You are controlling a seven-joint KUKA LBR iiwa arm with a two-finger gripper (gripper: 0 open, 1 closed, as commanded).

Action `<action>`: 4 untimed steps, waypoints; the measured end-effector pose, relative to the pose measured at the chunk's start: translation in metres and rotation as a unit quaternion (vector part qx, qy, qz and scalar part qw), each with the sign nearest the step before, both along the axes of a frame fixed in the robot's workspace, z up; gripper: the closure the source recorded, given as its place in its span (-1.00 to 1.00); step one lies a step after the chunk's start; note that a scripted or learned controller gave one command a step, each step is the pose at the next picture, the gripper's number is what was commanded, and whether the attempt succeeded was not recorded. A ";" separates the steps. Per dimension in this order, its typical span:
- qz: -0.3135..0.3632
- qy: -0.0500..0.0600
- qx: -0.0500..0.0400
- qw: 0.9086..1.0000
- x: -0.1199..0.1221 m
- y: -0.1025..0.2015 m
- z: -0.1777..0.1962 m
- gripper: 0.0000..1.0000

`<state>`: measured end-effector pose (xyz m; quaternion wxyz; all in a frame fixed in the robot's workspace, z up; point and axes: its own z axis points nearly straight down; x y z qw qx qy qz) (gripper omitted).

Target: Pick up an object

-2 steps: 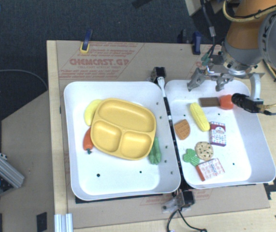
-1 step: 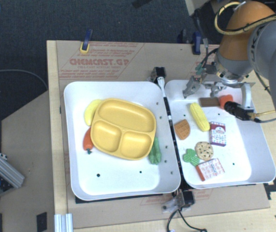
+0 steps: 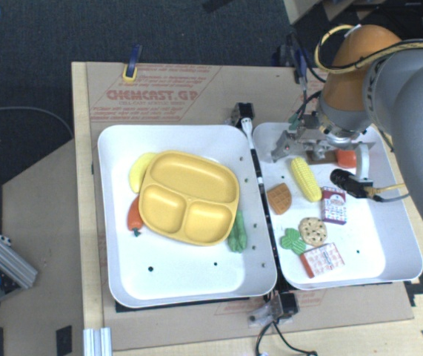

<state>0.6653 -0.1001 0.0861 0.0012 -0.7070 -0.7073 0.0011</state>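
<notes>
My gripper [image 3: 301,145] hangs over the far end of the right bin [image 3: 389,262], under the grey wrist and orange band. Just below it lies a yellow corn cob [image 3: 305,179], pointing toward the near side. An orange-red piece [image 3: 347,158] sits close to the gripper's right. Further toward the front are a brown bread slice [image 3: 278,197], a small purple and red box [image 3: 334,205], a chocolate chip cookie [image 3: 312,231], a green piece [image 3: 293,241] and a red and white packet [image 3: 322,259]. Nothing shows between the gripper's parts.
The left bin [image 3: 174,277] holds a yellow divided plate [image 3: 188,197]. A yellow fruit [image 3: 140,169] and a red-orange pepper [image 3: 135,216] stick out at the plate's left edge, a green leafy piece [image 3: 237,234] at its right. A raised rim divides the two bins.
</notes>
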 end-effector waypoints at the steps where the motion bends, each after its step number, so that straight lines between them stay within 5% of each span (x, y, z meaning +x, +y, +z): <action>1: -0.001 -0.003 0.000 1.000 0.002 0.000 0.014 1.00; 3: 0.000 -0.006 -0.001 1.000 0.004 0.002 0.134 1.00; 4: 0.003 -0.001 0.001 1.000 -0.013 0.058 0.145 1.00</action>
